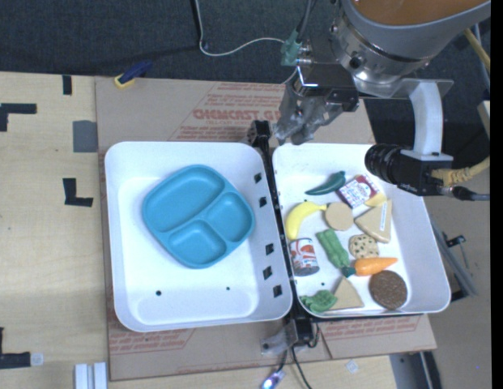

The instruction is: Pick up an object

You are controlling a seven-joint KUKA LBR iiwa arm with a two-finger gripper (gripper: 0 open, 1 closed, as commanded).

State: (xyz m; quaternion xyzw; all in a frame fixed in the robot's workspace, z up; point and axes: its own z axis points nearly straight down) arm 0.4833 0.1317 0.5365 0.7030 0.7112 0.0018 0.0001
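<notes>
Grey arm point(413, 14) high over right bin's point(433, 250) far edge, fingers' point(296, 128) state unclear.

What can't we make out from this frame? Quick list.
- Gripper, camera view: blurred, and the arm's wrist hangs over it.
- Can label: too small to read.
- Red packet print: too small to read.
- Green leafy piece: partly tucked under the sandwich wedge, so its shape is unclear.
- Arm: cut off by the top edge.
</notes>
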